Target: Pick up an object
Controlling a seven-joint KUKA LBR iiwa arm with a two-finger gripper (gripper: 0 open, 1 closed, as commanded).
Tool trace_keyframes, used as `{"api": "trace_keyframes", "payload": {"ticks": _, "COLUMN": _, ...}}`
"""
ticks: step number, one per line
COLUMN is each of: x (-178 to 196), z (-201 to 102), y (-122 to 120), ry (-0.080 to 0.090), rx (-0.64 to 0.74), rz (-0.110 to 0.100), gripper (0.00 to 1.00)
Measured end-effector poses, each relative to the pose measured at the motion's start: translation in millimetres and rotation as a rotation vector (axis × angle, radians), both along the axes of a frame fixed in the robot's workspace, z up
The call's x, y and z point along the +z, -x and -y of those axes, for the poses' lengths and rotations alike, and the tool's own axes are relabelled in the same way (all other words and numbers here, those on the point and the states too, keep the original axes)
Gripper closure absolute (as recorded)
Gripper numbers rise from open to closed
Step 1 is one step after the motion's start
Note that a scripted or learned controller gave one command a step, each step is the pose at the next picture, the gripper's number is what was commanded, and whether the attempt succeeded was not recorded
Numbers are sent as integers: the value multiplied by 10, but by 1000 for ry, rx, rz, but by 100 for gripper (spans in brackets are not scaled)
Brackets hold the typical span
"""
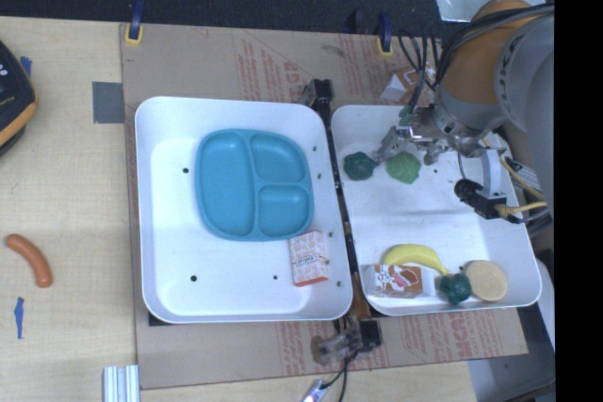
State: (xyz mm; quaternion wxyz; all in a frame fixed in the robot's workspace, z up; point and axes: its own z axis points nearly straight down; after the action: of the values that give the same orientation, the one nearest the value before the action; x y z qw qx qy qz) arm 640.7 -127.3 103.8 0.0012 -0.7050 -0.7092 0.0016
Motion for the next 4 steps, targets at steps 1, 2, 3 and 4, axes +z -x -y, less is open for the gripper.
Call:
{"api": "trace_keyframes", "payload": {"ticks": 1, "x": 6, "z": 371, "y": -155, "ry": 0, "rx": -3, "rz": 2, "gripper": 0}}
{"api": "trace_keyframes", "payload": {"ticks": 2, "x": -121, "z": 855, "y": 561, "ry": 0, "rx": -2, "rz": -1, "gripper": 0}}
{"api": "trace_keyframes", "payload": {"ticks": 3, "x": 126, "z": 491, "y": 13, "ry": -1, "rx": -2, "rz": 3, "gripper": 0}}
{"api": "trace_keyframes", "payload": {"ticks": 4, "x": -119, "z": 203, "y": -125, "ry": -1, "rx": -1, "rz": 1, "gripper": 0}}
